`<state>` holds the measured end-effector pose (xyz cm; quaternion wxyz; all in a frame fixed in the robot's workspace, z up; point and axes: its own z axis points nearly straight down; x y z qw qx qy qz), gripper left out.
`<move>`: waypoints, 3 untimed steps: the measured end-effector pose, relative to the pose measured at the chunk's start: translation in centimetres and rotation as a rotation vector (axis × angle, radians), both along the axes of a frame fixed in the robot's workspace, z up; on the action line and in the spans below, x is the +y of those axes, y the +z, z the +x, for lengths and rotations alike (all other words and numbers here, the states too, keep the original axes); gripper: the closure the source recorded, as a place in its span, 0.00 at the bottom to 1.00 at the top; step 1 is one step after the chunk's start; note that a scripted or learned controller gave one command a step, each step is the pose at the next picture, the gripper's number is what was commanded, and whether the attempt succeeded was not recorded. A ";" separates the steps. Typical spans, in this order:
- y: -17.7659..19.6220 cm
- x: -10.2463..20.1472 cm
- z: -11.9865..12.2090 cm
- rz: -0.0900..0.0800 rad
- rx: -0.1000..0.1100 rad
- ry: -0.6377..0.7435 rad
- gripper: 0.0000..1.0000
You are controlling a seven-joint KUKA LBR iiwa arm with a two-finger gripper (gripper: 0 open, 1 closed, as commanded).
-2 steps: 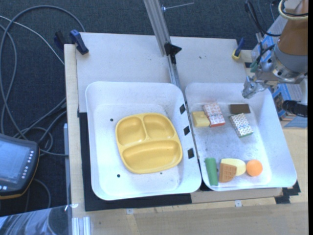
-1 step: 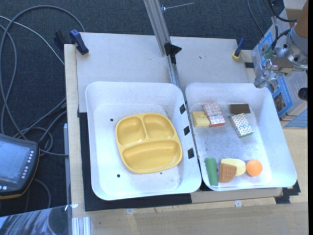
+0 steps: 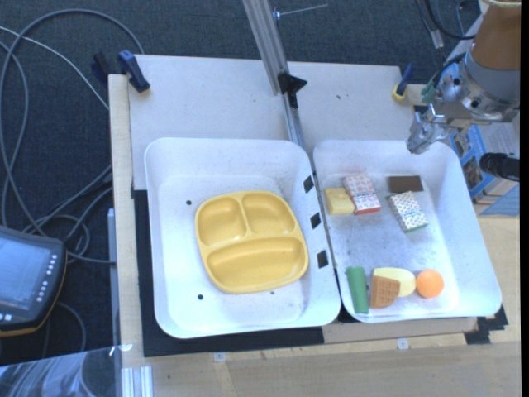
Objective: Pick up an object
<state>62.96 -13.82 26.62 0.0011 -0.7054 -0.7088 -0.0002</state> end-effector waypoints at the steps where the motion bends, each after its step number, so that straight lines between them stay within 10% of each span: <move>1: -0.5 4.9 -1.6 0.001 0.002 0.001 1.00; 3: -0.1 16.5 -2.2 0.001 0.001 0.003 1.00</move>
